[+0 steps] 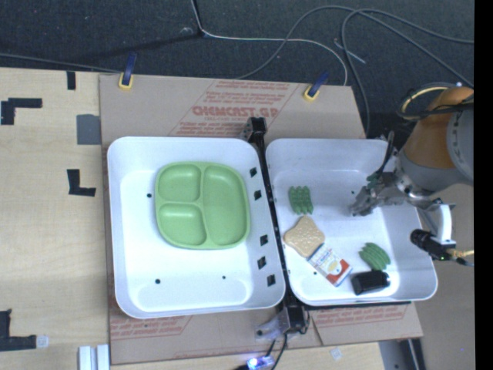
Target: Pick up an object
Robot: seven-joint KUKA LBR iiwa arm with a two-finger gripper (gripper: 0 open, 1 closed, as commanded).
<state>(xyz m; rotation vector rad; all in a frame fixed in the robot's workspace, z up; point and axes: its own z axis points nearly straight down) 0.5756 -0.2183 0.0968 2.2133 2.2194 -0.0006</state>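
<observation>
Nearest you, at the front edge of the right bin (pixel 348 151), lies a small black block (pixel 370 282). Just behind it sits a dark green ridged piece (pixel 375 255), and to its left a small white and red packet (pixel 330 266), which touches a tan slice of bread (pixel 304 237). Further back in that bin you see a second green ridged piece (pixel 300 200), well apart from the bread.

The left bin (pixel 127 230) holds a light green divided plate (pixel 202 204) with three compartments, lying flat toward the bin's back half.

The arm (pixel 439 149) reaches in over the right bin's far right side, and its gripper (pixel 365 203) hangs low above bare bin floor, apart from every object there. You cannot tell from this slant how its jaws stand, and nothing shows between them.

Both bins rest on a cardboard sheet (pixel 231 106) held by yellow clamps.
</observation>
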